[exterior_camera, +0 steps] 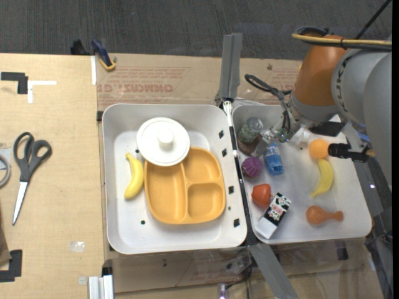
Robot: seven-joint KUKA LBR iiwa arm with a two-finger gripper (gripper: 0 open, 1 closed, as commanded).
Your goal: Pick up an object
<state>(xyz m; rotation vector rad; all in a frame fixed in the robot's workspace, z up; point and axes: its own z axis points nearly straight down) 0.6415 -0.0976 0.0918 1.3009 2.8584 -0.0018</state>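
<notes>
The gripper (282, 133) hung low at the right bin's (349, 229) eleven o'clock, likely reaching for the blue bottle (273, 160) just below it; its grip I cannot tell; a banana (323, 177) lay at three o'clock.

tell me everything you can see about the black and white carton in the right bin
The carton is a small box that looks like printed cardboard, with a black-and-white cow-patch pattern on its upper part and a plain white lower end. It lies flat and tilted on the floor of the right bin, near the front left corner, its white end toward the front wall. Its top corner sits right beside the red tomato-like toy, possibly touching.
</notes>
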